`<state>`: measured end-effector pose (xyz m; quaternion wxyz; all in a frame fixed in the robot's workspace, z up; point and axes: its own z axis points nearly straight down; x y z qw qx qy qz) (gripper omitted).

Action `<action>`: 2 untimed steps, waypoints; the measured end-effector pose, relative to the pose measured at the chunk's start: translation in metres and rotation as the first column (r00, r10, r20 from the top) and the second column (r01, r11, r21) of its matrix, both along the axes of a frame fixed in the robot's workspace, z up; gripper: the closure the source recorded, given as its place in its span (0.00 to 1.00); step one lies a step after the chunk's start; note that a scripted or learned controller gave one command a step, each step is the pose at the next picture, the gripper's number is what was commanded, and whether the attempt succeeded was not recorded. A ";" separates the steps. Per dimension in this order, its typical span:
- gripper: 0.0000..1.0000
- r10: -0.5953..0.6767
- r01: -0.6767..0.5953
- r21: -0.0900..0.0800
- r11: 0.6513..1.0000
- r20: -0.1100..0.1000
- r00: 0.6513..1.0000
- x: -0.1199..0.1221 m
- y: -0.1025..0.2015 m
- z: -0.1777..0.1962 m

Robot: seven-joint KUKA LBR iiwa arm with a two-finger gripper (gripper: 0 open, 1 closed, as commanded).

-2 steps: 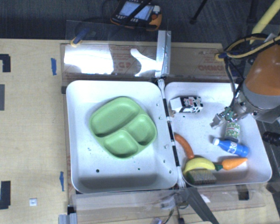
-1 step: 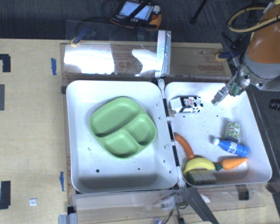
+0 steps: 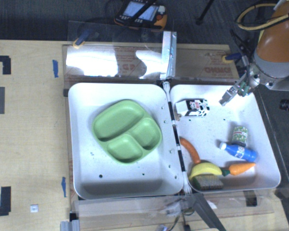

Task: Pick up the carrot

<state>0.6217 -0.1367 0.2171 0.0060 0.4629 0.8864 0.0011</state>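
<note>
The right bin [image 3: 267, 129] holds all the small things. Nearest, along its front wall, lie a brush [image 3: 209, 182], a yellow banana [image 3: 205, 169] just behind it, and the carrot [image 3: 241, 168], smooth and orange with a green end, right of the banana. Just behind the carrot lies a blue bottle [image 3: 242, 152], then a green can [image 3: 240, 134]. A toy cow [image 3: 192, 107] lies farther back. The bin's middle is bare. The tool [image 3: 229, 96] hovers over the far right corner; how wide it is, I cannot tell. The left bin [image 3: 82, 172] holds a green plate [image 3: 127, 130] with three sections.
</note>
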 end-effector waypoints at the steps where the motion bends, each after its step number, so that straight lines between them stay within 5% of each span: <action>1: 1.00 -0.023 0.023 0.003 1.000 -0.006 1.000 0.026 0.098 0.009; 2: 1.00 -0.259 0.259 0.004 0.966 -0.007 0.966 0.036 0.140 -0.010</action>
